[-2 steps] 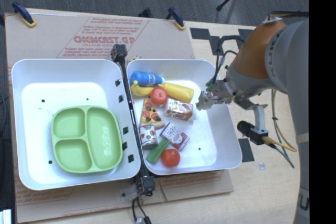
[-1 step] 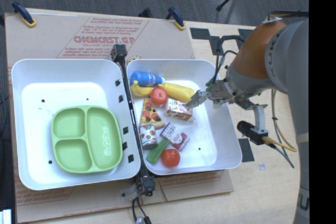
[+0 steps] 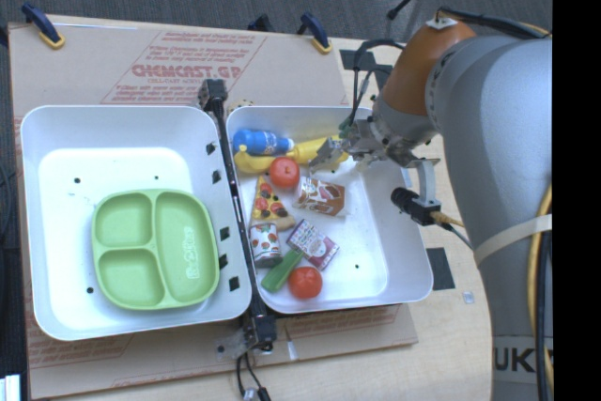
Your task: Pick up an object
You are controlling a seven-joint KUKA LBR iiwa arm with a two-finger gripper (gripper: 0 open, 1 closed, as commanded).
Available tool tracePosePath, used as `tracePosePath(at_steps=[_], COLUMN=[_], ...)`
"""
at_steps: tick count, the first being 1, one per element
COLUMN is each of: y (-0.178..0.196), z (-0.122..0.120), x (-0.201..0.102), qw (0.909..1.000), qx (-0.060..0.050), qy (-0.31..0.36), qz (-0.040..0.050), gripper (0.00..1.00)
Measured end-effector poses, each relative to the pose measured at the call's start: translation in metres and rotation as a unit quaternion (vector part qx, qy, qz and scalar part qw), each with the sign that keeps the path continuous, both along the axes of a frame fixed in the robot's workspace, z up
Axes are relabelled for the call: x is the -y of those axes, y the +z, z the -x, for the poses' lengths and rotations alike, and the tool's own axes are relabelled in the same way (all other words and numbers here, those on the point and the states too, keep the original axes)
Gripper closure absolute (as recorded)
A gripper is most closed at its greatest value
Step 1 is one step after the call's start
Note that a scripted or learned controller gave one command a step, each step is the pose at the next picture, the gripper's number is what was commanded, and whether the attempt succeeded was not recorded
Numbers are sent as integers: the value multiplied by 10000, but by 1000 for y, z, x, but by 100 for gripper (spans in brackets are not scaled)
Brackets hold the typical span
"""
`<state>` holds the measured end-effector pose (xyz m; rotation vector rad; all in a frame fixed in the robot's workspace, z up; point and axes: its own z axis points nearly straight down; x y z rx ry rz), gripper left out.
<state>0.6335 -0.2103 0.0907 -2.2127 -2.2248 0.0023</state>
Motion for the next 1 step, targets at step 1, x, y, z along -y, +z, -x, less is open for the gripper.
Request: tracePosePath(at_steps=[1], y=[12], z=[-1], x=[0], qw=[10000], qx=[8], qy=[29], qz=[3], gripper=[100])
